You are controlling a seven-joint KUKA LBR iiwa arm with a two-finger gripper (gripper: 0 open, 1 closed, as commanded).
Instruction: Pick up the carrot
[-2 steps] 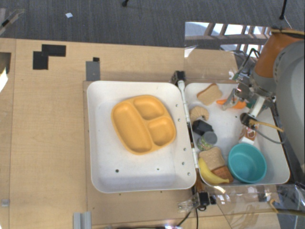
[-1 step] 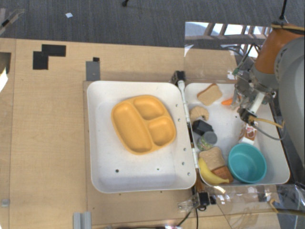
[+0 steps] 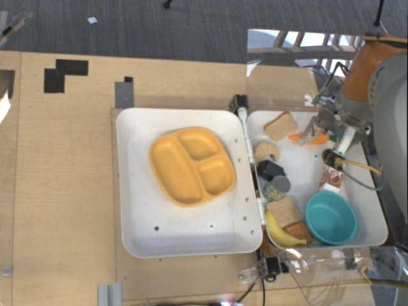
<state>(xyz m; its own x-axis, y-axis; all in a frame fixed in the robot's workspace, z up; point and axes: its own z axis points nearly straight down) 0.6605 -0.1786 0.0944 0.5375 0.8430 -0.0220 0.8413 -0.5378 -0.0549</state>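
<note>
The carrot is lying in the right bin, near its far wall, just beside a slice of bread. We are seeing the tool sitting right over the carrot's right end; whether it is gripping we cannot tell. A yellow divided tray is resting in the left bin. A teal bowl and a banana are lying nearer the front.

Pincer over the right bin's far end, the carrot directly at its tips. Bread slice just left of the pincer; bowl and banana well toward the near end. Far left — the left bin, holding a divided tray, both bins on the counter.
</note>
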